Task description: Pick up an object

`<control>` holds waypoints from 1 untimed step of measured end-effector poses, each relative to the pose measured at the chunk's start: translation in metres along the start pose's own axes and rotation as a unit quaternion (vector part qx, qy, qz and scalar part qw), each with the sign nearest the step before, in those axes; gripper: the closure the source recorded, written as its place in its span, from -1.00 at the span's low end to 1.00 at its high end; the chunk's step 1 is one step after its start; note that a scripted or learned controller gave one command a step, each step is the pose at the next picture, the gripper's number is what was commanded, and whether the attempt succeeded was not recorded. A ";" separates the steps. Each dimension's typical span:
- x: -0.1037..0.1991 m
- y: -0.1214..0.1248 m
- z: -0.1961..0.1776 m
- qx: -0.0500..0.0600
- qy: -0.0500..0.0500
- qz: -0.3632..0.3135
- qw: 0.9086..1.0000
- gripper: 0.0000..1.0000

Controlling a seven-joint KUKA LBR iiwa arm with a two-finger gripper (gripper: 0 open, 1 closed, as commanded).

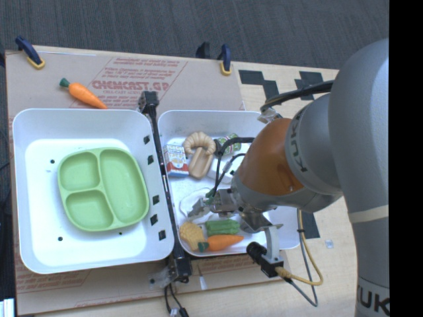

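The gripper [221, 210], its grip state impossible to tell, hangs low in the right bin [173, 125] just above a green bean pod [223, 227] and an orange carrot [221, 242], both lying lengthwise left to right beside a corn piece [191, 234] near the bin's front edge.

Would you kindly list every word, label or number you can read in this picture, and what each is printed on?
"CHEMCAST GP", red print on the brown board under the bins; the smaller red lines around it are too blurred to read.
"KU", part of a word, on the grey arm.
Print on the small packet in the right bin: too small to read.
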State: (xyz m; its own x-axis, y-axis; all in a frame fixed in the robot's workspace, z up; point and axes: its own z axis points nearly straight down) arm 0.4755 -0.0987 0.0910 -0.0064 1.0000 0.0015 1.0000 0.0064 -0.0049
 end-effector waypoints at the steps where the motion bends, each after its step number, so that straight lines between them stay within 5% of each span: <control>1: 0.000 0.002 -0.012 -0.001 0.000 -0.003 1.000 1.00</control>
State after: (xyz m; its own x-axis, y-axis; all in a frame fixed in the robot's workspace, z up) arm 0.4775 -0.0987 0.1026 -0.0131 0.9999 0.0016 0.9999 0.0131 -0.0027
